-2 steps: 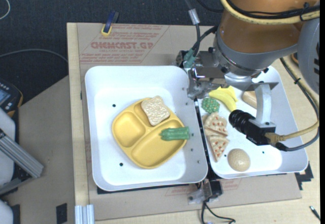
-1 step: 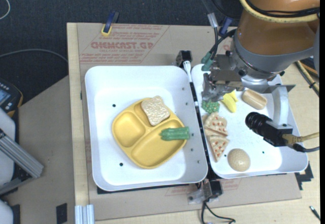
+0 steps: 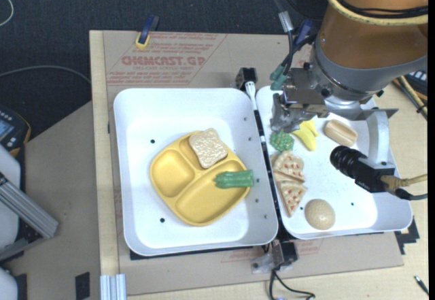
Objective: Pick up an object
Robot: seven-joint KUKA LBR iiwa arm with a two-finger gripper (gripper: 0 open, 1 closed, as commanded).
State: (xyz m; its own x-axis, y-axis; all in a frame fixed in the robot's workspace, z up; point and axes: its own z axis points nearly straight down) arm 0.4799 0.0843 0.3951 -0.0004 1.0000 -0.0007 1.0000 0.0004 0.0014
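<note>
The arm's jaws (image 3: 284,123) hang low at the upper left of the right bin (image 3: 387,213), just above the broccoli (image 3: 281,140), but I cannot tell whether they are spread or pressed together. Beside the broccoli lie a banana (image 3: 308,134) and a bread roll (image 3: 340,132), with two pizza slices (image 3: 289,167) and a round bun (image 3: 319,213) below. In the left bin (image 3: 136,156), a yellow tray (image 3: 178,186) carries a toast (image 3: 208,147) and a green pickle (image 3: 234,179).

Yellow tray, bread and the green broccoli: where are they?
yellow tray (image 3: 178,176), camera view, on its bare left compartment.
bread (image 3: 208,147), camera view, on its middle.
broccoli (image 3: 281,140), camera view, on its bumpy top.
</note>
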